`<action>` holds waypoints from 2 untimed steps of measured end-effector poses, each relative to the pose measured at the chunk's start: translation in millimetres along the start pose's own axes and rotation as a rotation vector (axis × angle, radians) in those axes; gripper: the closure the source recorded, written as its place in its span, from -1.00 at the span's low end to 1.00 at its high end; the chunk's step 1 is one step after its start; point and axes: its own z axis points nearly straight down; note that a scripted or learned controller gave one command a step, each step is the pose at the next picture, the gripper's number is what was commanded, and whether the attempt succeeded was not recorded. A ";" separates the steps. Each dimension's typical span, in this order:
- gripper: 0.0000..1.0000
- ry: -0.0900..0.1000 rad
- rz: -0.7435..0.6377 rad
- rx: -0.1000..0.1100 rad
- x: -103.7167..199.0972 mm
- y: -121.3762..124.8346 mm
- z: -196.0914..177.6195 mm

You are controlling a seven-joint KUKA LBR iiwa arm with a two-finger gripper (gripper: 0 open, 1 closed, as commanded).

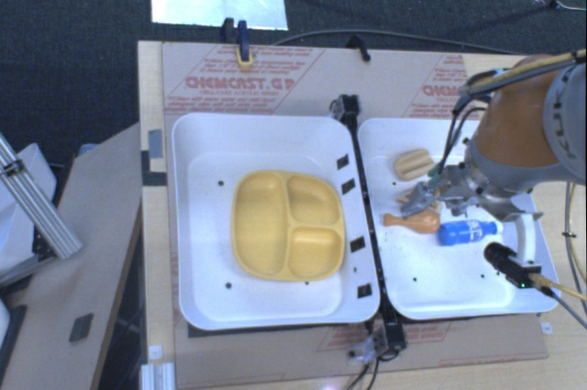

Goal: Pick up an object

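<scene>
honestly, from my seat the jaws (424, 193) sit low in the right bin (440, 292), over the orange drumstick toy (415, 220), and i cannot tell whether they are released or clenched. the blue bottle (466, 232) lies just beside the drumstick and the tan bread roll (413, 163) is near above it, so i judge a closing grasp could nudge a neighbour or pinch two things at once. the divider wall is close on the left; open floor lies toward the bin's near edge. the yellow tray (287, 225) stays well apart in the left bin (197, 195).
</scene>
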 end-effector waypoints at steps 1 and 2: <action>-1.00 -0.001 -0.001 -0.006 -1.9 -2.0 60.1; 1.00 -0.002 0.000 -0.007 -2.8 -1.6 48.0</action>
